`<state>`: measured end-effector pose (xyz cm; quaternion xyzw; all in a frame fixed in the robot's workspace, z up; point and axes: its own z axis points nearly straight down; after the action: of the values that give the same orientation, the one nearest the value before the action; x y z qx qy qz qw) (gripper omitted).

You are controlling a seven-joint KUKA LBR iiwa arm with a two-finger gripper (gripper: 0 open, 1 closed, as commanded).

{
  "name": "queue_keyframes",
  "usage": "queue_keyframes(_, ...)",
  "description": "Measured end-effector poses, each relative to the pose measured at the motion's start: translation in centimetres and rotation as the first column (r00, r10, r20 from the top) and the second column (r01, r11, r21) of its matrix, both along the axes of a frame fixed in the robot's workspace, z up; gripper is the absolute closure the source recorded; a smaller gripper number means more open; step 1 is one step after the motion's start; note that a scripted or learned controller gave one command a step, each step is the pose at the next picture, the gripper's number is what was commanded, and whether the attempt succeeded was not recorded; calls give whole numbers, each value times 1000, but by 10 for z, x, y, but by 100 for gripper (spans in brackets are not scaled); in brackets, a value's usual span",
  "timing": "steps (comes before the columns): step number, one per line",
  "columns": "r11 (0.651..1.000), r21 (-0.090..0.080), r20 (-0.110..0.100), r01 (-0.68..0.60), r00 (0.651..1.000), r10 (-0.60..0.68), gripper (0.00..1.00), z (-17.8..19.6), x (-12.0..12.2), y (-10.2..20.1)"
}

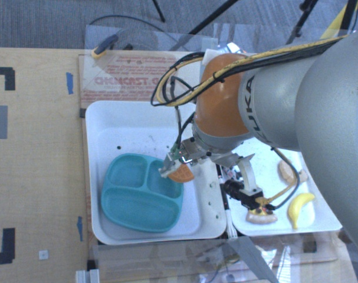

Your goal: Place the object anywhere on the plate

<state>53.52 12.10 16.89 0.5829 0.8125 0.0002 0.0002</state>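
I see the object (181, 173), an orange wedge-like piece, pinched at the gripper (174, 168) tip just over the plate's (134, 202) upper right compartment, right at the rim there. The fingers look closed narrowly on it, though the wrist hides much of the grasp. The plate sits in the left bin (108, 119); a banana (299, 208), a pale piece (285, 170) and a small toy (260, 216) lie in the right bin (320, 220), well away from the plate. My worry: released here, the object could catch the plate's rim and tip off into the bin, since it hangs so close to the edge. A thin grip could also let it slip early.
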Motion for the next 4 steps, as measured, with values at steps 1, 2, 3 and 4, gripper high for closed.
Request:
queue_keyframes(1, 1000, 0, 0, 0, 1000, 0, 0, 0, 0, 0)
queue_keyframes(2, 1000, 0, 0, 0, 1000, 0, 0, 0, 0, 0)
queue_keyframes(3, 1000, 0, 0, 0, 1000, 0, 0, 0, 0, 0)
queue_keyframes(4, 1000, 0, 0, 0, 1000, 0, 0, 0, 0, 0)
